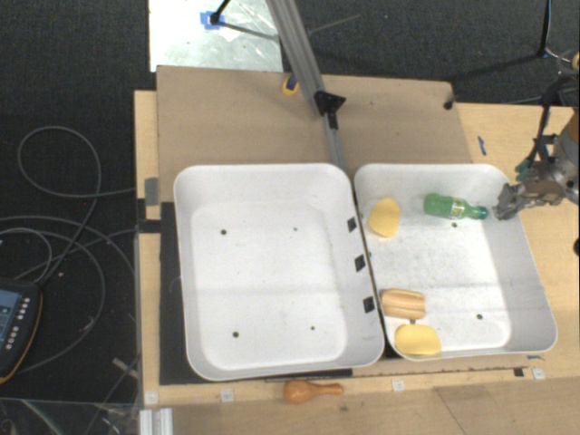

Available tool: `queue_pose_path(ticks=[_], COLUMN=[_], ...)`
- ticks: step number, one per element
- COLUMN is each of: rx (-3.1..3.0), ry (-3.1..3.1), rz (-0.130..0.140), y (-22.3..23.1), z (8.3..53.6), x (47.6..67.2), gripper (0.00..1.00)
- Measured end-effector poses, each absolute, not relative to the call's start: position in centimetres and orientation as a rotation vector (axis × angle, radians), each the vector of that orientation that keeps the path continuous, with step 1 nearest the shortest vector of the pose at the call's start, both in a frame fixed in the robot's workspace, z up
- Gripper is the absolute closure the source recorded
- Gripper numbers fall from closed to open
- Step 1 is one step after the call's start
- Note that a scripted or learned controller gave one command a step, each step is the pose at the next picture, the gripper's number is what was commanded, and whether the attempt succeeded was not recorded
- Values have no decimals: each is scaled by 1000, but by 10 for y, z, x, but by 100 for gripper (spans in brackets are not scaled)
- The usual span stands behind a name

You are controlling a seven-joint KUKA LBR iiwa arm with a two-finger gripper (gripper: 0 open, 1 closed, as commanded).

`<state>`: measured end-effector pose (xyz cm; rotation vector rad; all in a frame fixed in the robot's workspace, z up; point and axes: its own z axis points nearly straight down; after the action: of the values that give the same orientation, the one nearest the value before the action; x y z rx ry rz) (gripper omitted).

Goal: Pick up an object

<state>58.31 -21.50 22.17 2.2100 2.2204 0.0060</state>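
The gripper (509, 203) sits at the far right rim of the right bin (521, 270), and it carries nothing. Nothing lies between its tips, and whether they stand apart or together I cannot tell; the dark metal blurs into one shape at this size.

The nearest candidate is the green bottle (453, 207), lying on its side just beside the gripper, toward the bin's middle, its pale cap end pointing at the tool. That looks like the pick to make. My read: the step in hand is the approach, with no contact made yet. To do it well, the tool should come in over the bottle's green body, not the narrow cap end, and close across the short width; a bottle on its side will roll if nudged along the bin floor, so a straight descent beats a sideways sweep.

Farther out from the gripper, past the bottle, a yellow lemon-like piece (384, 217) rests near the divider between the bins. Well away, toward the near edge, a toy hot dog (402, 304) lies against that divider with a yellow rounded piece (418, 340) touching or almost touching it, which makes that pair the harder grab.

Beyond all that lies the left bin (263, 270), and a small orange object (313, 390) lies outside on the bench (227, 98).
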Motion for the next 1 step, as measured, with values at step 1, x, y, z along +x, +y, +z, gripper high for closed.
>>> queue_pose_path(ticks=[1], rx=[2209], ry=[2223], rz=[6], y=[-216], z=[272], x=[594], gripper=[100])
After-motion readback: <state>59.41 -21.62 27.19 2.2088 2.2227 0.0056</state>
